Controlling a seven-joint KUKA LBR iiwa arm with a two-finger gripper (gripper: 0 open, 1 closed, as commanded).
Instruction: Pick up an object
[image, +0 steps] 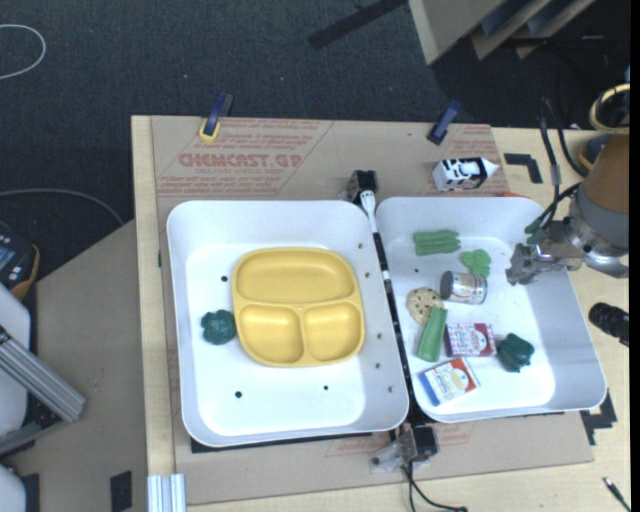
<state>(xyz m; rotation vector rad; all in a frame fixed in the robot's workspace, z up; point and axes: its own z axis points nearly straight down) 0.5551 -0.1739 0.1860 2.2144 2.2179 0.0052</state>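
The claw (528, 262) hangs at the right edge of the frame, over the right rim of the right bin (580, 350), and nothing shows between its tips — whether they are spread or pressed together cannot be told at this size. So the step in hand looks like the approach: no object has been picked yet.

The candidates all lie in the right bin, toward the middle right of the frame. Nearest the claw, just to its left, are a small silver can (465, 288) and a green leafy piece (477, 262) touching it. A green bean-like piece (437, 241) sits higher up, a cookie (422, 299) and a green stick (433, 331) lower left, then a red packet (470, 339), a dark green lump (515, 351) and a white carton (448, 381) near the bottom.

The left bin (190, 300) holds a yellow divided tray (298, 305) and a dark green piece (218, 326) beside it.

The next move likely calls for travelling left and down onto one item — the dark green lump stands apart from its neighbours and seems the cleaner choice; the can is crowded.
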